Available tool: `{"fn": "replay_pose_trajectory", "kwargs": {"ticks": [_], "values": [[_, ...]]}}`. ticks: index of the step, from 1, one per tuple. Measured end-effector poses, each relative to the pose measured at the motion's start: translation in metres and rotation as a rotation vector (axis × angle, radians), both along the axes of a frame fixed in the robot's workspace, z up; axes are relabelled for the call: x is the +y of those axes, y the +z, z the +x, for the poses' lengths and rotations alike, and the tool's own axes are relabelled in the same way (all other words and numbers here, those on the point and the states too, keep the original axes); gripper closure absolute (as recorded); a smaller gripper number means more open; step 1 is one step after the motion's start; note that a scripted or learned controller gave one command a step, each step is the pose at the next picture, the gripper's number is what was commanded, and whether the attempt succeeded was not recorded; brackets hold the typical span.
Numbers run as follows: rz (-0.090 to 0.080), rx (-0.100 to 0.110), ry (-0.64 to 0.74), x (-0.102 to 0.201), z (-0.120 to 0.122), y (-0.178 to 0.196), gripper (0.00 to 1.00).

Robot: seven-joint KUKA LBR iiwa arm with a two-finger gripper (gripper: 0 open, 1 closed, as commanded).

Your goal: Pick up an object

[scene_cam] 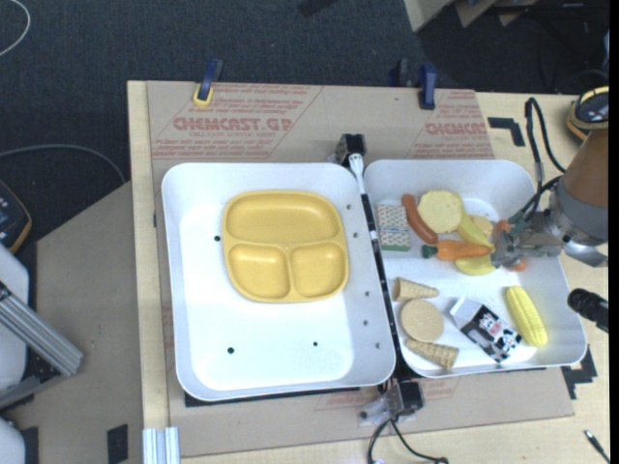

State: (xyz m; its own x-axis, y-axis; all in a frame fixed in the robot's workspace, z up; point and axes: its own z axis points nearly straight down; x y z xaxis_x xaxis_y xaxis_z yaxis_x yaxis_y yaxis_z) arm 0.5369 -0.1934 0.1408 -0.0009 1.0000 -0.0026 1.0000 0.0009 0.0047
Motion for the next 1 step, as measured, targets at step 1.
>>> {"fn": "replay_pose_trajectory", "kwargs": {"ticks": [1], "values": [[-0.001, -0.002, -0.001, -0.011, 0.0029, 0.0543, 1.0]]}}
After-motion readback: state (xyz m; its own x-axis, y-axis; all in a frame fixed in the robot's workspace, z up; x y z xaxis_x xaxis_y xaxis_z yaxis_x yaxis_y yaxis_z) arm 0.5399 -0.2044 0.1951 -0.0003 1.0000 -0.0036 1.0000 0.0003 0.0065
